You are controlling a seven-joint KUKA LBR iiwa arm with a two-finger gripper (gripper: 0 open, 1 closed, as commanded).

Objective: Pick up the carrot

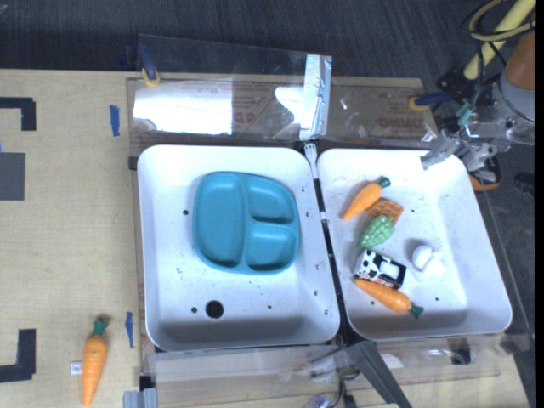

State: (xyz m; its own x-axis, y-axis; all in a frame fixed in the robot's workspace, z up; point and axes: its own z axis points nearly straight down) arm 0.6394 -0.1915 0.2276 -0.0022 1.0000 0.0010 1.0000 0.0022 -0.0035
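Two carrots lie in the right bin (484,228). One carrot (364,199) rests tilted near the bin's far left, its green top pointing up and right. The other carrot (387,296) lies near the front edge, its green top to the right. A third carrot (93,359) sits on the wooden bench, left of the left bin. My gripper (445,150) hovers over the far right corner of the right bin, well apart from all the carrots, with nothing visibly held.
A blue divided plate (246,221) lies in the left bin (161,253). Between the two carrots in the right bin sit a green corn cob (378,229), an orange waffle-like piece (391,210), a black-and-white block (379,268) and a white egg (422,256). Cables (493,24) hang at the top right.
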